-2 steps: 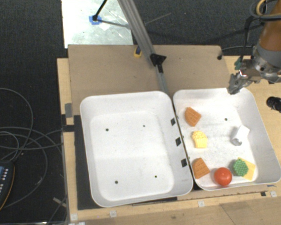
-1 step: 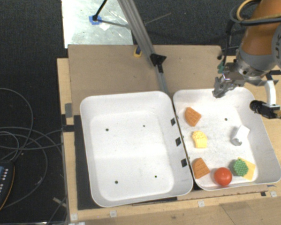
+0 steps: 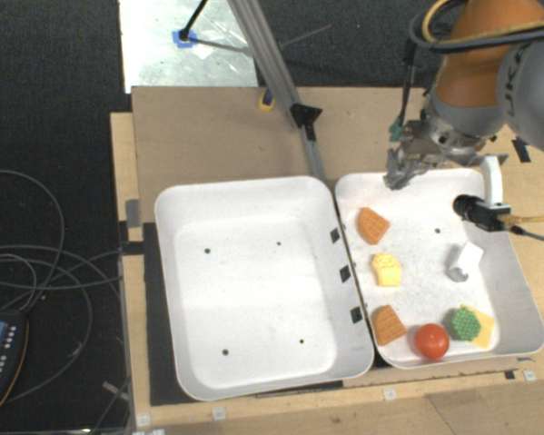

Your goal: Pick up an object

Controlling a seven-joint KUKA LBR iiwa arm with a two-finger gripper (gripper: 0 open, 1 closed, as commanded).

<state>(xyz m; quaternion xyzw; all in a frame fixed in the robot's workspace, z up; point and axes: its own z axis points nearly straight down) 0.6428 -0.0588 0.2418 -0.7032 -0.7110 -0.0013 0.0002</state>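
The gripper [image 3: 399, 176] sits over the right bin's [image 3: 521, 285] far rim, finger state indiscernible, above the orange wedge [image 3: 373, 225], with the tomato [image 3: 432, 341] near the front rim.

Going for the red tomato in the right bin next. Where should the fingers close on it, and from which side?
Come straight down on the red tomato, fingers closing across its round middle along the near-far line: the orange piece and green piece flank its sides.

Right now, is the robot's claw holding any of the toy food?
Gripper: it hangs over the far edge of the right bin, and nothing is seen in it; open or shut cannot be told.
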